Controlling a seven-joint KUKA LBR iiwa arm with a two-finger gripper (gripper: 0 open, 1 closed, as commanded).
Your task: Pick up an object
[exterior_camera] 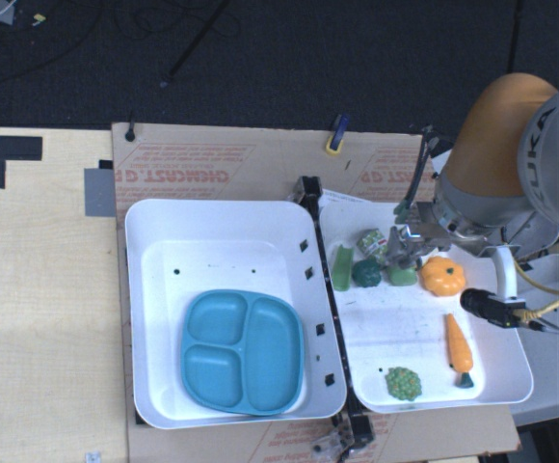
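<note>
The right bin holds several toy foods. A long green piece, a dark green round piece and a light green piece lie in a row near its far left. A green and white patterned piece sits just behind them. An orange pumpkin rests to their right, and a carrot and a bumpy green piece lie nearer the front. My gripper hangs low over the bin, just above the light green piece and left of the pumpkin.
The left bin holds a blue divided plate. A black divider runs between the two bins. The arm's grey and orange body covers the right bin's far right corner. Cardboard lies under both bins.
</note>
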